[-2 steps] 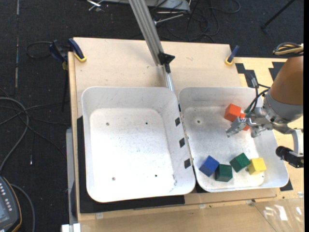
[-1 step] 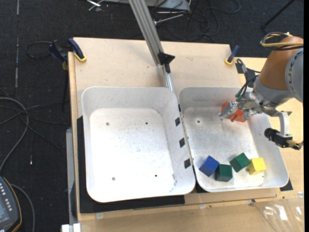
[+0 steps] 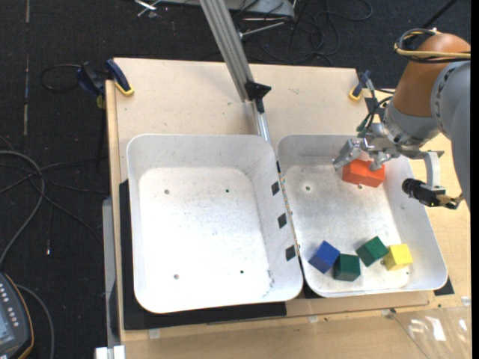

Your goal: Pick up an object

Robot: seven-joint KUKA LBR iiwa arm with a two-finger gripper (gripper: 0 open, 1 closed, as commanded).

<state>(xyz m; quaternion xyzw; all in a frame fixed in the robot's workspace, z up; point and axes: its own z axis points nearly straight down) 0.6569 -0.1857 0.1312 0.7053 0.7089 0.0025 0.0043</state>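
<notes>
Fingers of my gripper [image 3: 364, 155] sit directly over the orange block [image 3: 363, 174], at the back of the right bin [image 3: 419, 234], but I cannot tell whether they are spread or pinched on it. Nearer the front rim of that same bin lie four cubes in a loose row: a blue cube [image 3: 324, 256], a dark green cube [image 3: 346, 266], a green cube [image 3: 371, 250] and a yellow cube [image 3: 398, 256].

Dark floor [image 3: 45, 21] with cables [image 3: 30, 178]; wooden bench [image 3: 187, 96]; metal pole [image 3: 224, 36].
</notes>
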